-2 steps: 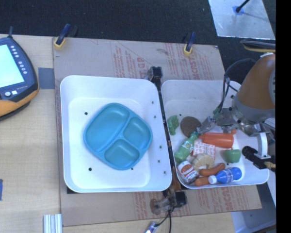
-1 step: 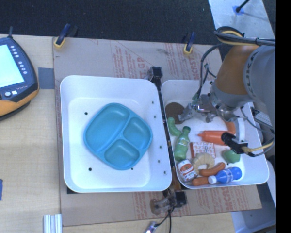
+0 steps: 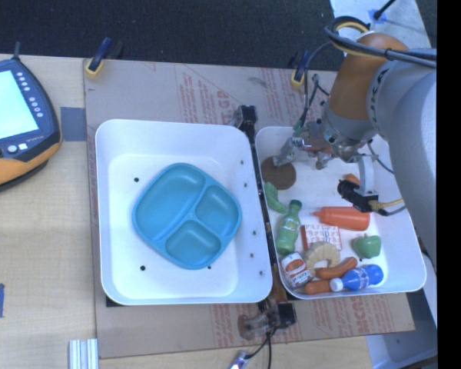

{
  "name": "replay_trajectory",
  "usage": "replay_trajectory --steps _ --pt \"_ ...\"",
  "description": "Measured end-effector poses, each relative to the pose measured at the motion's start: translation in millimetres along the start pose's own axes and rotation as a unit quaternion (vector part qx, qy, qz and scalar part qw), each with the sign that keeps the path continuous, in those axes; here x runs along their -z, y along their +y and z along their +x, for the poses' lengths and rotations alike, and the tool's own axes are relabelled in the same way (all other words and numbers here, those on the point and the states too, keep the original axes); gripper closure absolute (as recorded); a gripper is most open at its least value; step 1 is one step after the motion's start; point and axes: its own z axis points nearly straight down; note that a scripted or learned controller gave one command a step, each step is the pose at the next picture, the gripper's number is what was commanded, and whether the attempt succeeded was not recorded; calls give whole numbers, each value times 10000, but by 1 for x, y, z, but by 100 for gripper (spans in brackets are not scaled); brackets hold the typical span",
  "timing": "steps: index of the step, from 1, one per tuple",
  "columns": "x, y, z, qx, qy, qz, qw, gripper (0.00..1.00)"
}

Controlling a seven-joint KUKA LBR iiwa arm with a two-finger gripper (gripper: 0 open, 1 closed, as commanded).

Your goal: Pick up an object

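Reaching arm: the grey arm (image 3: 399,106) came in from the right, orange band above the wrist, bent down over the right bin's (image 3: 411,283) far end.
Gripper (image 3: 323,146): low near the far left corner (whether spread or pressed together could not be told).
Objects: carrot (image 3: 343,217), green bottle (image 3: 288,229), brown disc (image 3: 279,174), apart from it.
Left bin (image 3: 115,206): blue tray (image 3: 187,215) centred.

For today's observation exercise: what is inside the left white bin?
The left bin holds one blue divided plate with three compartments, lying flat on the bin floor. Small dark dots mark the floor around it. Whatever lies beneath the plate is covered.
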Motion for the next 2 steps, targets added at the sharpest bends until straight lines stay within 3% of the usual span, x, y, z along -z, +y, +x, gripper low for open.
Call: replay_trajectory --steps 1,2 --pt "11 1 0 22 6 4 10000 100" --pt "11 0 0 26 6 8 10000 0"
